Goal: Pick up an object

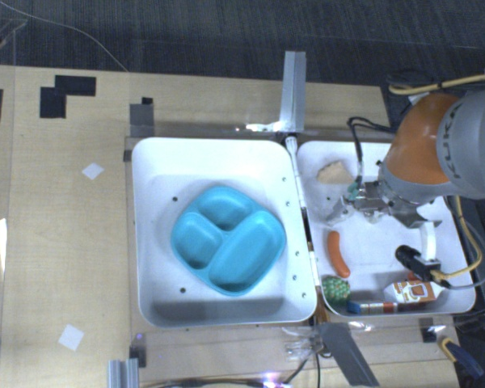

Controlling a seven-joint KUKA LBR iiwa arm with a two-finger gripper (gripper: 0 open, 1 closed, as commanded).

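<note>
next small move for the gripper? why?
Probably a short shift toward the orange sausage, then descend. The gripper sits over bare floor of the right bin, between the beige lump and the sausage, with nothing visibly between its fingers. The sausage lies apart from other items, so it looks the easiest grasp.

table (56, 241) carries two bins side by side, touching along a centre divider. left bin (153, 297) sits mid-frame, holds a three-compartment dish (228, 239) roughly at its centre. right bin (461, 301) at frame right: lumpy item (334, 171) in its upper left, sausage (337, 254) left of centre, round knobbly piece (335, 288) just below the sausage at lower left, marker (370, 305) along the bottom edge right of it, small carton (414, 292) at lower right touching the marker's end. arm (436, 148) comes in from the right over the bin's upper half, gripper (364, 200) between lumpy item and sausage
</note>
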